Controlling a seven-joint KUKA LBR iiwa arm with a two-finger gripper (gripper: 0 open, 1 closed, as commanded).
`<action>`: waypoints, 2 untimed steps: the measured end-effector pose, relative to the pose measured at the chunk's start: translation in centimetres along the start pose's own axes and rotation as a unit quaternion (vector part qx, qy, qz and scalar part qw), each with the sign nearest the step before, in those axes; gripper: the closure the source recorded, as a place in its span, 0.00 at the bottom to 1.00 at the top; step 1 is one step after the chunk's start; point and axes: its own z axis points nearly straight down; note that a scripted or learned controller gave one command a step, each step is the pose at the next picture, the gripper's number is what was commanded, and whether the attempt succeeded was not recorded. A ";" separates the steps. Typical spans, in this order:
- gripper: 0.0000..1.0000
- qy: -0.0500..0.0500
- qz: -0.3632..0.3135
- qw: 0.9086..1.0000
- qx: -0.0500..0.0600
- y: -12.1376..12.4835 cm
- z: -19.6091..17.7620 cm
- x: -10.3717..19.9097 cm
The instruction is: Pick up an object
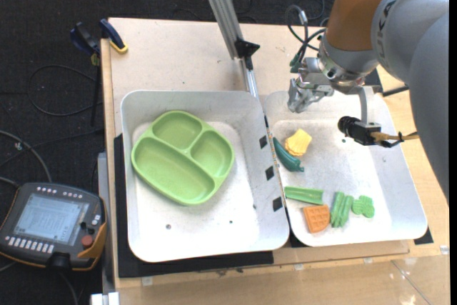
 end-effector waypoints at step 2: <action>0.00 0.000 -0.001 1.000 0.000 0.3 -3.4 1.5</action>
